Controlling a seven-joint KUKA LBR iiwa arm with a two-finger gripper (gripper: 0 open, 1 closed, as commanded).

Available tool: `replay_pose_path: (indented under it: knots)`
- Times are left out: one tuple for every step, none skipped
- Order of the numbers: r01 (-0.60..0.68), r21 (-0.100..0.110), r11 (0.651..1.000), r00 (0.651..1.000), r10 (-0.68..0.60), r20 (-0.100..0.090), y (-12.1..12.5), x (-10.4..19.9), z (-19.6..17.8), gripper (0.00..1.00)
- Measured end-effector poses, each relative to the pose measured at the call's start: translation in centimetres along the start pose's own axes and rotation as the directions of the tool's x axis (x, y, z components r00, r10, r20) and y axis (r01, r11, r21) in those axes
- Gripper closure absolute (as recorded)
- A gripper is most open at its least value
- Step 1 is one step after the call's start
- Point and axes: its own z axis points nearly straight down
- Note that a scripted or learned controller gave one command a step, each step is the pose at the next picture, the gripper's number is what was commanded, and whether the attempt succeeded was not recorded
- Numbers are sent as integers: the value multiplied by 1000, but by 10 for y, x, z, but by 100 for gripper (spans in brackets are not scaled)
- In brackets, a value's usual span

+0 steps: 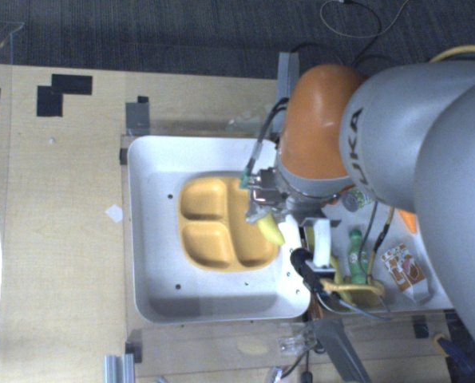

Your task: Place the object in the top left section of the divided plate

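Over the bench we see the grey arm [429,158] fill most of the right side, its orange band [321,122] bulging above the wrist and covering much of the right bin [397,286]. Next in size comes the left bin [145,238], white and shallow, with the yellow divided plate [213,226] lying in its right half. That plate shows two sections on its left, one above the other, and a longer section down its right side, partly hidden under the wrist.

Smaller again is the gripper [265,214], which hangs over the plate's right section near the rim. A pale yellow object [271,231] pokes out just below it. It looks to us to be at the fingertips, but we cannot tell whether the gripper is clamped on it or merely sits above it, since the wrist hides the contact.

We judge the step in hand to be carrying the object across to the top left section [201,198], which lies to the left of the gripper and a little farther up the view. To do it well, we want the object lifted enough to pass over the ridge between sections, then moved left and lowered over the middle of that section, not over a divider. Releasing low should keep it from bouncing or rolling into the section below. If the hold is in fact poor, the object may simply stay in the right section.
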Motion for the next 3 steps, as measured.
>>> replay_pose_path:
  knots:
    - [22, -1, 1000, 1000, -22, -1, -9, 47, -38, 100]
    - [58, -2, 998, 998, -58, 0, -13, 17, -55, 100]
    - [58, -2, 998, 998, -58, 0, -13, 17, -55, 0]
